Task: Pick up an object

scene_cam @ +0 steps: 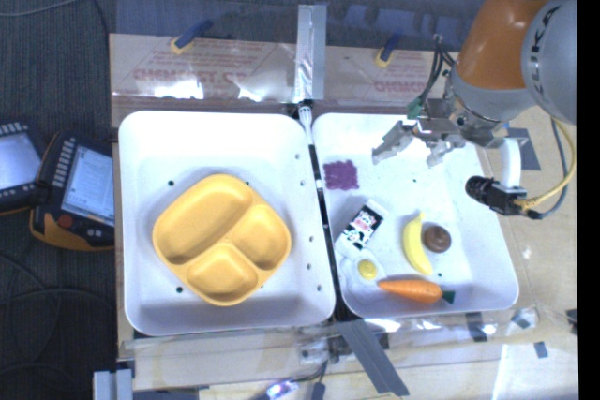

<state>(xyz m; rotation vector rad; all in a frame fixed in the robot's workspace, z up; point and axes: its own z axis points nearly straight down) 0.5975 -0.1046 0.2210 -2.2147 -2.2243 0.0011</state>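
Your end effector (418,145) hangs spread and empty over the right bin (487,229). You're mid-approach; next, I judge, descend onto the banana (413,244).

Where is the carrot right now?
The carrot lies at the near edge of the right bin, just below the banana.

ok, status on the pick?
Gripper open, fingers spread above right bin, holding nothing. Banana, carrot, purple piece all loose in bin. Nothing blocking.
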